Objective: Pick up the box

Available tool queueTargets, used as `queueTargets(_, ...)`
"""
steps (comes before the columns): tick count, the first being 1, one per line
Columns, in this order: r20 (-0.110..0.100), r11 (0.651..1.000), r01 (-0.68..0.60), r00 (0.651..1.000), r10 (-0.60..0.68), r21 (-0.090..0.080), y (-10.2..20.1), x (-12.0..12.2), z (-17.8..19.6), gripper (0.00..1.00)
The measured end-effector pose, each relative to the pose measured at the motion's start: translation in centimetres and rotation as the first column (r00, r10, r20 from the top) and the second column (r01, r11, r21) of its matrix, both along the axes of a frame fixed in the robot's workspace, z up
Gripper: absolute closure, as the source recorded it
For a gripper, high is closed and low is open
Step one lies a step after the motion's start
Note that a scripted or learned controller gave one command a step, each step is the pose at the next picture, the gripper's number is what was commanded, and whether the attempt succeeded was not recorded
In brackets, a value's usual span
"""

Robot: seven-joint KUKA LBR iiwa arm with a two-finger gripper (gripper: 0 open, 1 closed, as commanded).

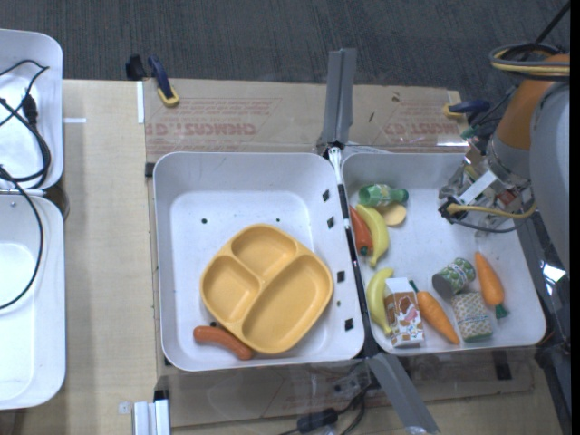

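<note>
The box (403, 312), a small white and red carton with a printed picture, lies in the right bin (426, 243) near its front edge. A banana (378, 297) is on the box's left and a carrot (437, 316) on its right. My gripper (475, 194) hangs over the far right part of that bin, well apart from the box and up and to the right of it. Nothing shows held in it.
The right bin also holds a green item (381, 194), a second banana (375, 231), a red pepper (361, 231), a grey-green can (454, 276), a green patterned packet (472, 316) and another carrot (489, 281). The left bin (181, 243) holds a yellow divided plate (265, 287) and a sausage (222, 340).
</note>
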State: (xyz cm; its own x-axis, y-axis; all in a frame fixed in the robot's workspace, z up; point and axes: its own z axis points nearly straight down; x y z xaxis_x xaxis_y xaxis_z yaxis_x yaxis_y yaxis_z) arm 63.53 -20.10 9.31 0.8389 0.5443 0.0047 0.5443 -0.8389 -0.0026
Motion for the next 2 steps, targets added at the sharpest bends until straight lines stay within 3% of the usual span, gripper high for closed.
queueTargets(1,-0.005,0.990,-0.143,0.990,0.143,-0.005,0.0,-1.8,1.7,0.00)
queueTargets(2,-0.006,0.994,-0.114,0.994,0.114,-0.006,-1.2,-4.0,29.4,0.00)
